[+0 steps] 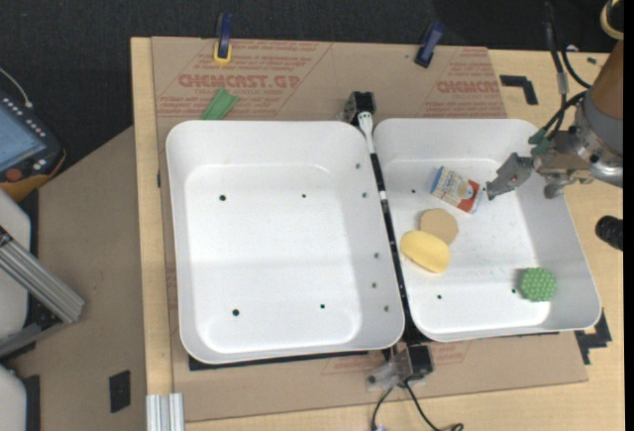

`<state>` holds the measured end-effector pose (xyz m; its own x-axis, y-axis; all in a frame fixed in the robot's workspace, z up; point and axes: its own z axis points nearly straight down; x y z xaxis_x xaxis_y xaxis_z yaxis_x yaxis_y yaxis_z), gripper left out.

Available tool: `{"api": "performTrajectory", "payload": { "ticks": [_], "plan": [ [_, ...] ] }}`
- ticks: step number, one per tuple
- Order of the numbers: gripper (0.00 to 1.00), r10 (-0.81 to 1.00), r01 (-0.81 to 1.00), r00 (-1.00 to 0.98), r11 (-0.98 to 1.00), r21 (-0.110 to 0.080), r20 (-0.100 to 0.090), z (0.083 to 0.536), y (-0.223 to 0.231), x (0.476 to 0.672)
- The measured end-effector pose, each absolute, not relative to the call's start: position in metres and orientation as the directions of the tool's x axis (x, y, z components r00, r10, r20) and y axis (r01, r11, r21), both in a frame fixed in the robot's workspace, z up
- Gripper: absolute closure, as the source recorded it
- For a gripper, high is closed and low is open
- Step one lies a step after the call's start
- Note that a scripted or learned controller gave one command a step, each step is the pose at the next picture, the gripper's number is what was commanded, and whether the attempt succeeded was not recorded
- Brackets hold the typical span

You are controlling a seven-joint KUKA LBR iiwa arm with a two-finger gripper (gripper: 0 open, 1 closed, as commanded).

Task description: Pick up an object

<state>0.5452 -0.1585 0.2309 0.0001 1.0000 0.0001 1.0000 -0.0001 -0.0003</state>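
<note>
The right bin (555,221) holds several small objects. A white, blue and red packet (454,187) lies near its middle, with a tan round piece (439,223) just below it and a yellow oval lump (425,252) touching that piece. A green knobbly ball (537,284) sits in the front right corner. My gripper (523,187) hangs over the bin's right half, open with nothing between its fingers. Its left fingertip (495,185) is just right of the packet.
The left bin (198,221) lies beside the right one, with a black clip (359,107) at the top of the seam between them. A green tag (218,104) and blue clamps (223,31) sit on the cardboard behind the bins.
</note>
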Motion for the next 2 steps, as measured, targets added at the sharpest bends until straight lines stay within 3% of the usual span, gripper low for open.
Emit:
{"api": "performTrajectory", "payload": {
  "ticks": [1, 2],
  "plan": [
    [0.00, 1.000, 1.000, 0.003, -0.003, -0.014, 0.005, 0.140, -0.155, 0.477],
    [1.00, 1.000, 1.000, 0.001, -0.001, 0.003, -0.002, 0.156, -0.155, 0.482]
  ]
}}
